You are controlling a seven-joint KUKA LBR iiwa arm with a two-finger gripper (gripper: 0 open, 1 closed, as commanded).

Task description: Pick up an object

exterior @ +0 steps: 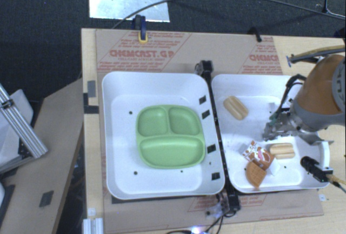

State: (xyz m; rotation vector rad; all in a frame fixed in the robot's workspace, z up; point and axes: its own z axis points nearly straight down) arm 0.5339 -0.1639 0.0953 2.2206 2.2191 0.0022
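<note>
The gripper (pixel 277 129) hangs low over the right bin (pixel 238 84), at the right of the frame, on the grey arm with its orange band (pixel 324 87) reaching in from the right edge; whether it is apart or together cannot be told at this slant. Just below and to its right lies a tan bread roll (pixel 281 150), near the gripper's tip but not between it. A second, rounder roll (pixel 235 107) lies well to the upper left of the gripper. A red-and-white snack packet (pixel 258 155) and an orange-brown wedge (pixel 255 174) lie lower left of it. In the left bin (pixel 116 119) sits a green divided plate (pixel 170 136). Both bins rest on the worktop (pixel 162 52).
</note>
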